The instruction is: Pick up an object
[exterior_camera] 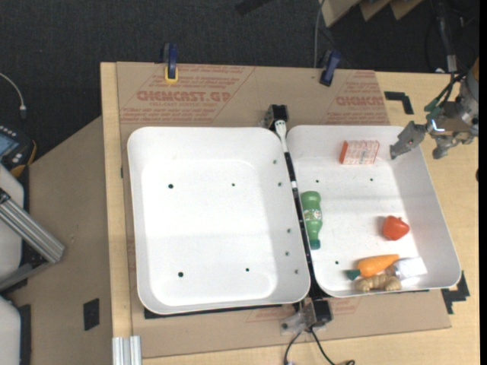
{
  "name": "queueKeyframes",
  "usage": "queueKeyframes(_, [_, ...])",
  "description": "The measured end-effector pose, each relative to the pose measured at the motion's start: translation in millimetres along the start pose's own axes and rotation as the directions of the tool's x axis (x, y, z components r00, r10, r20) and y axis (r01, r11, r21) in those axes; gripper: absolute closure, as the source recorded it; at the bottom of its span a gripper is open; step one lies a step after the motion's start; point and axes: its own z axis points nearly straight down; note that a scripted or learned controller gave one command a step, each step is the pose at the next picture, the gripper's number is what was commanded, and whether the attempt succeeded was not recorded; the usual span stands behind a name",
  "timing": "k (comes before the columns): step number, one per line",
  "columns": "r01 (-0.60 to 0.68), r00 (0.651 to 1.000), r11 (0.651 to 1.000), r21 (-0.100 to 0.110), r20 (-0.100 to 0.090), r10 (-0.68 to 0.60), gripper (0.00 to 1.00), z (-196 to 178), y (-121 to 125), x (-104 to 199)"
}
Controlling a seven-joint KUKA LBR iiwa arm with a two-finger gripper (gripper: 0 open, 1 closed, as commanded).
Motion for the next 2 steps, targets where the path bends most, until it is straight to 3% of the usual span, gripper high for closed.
queueKeyframes(2, [0.007,1.000,1.000,0.003,-0.003,-0.007,0.00,32,27,130])
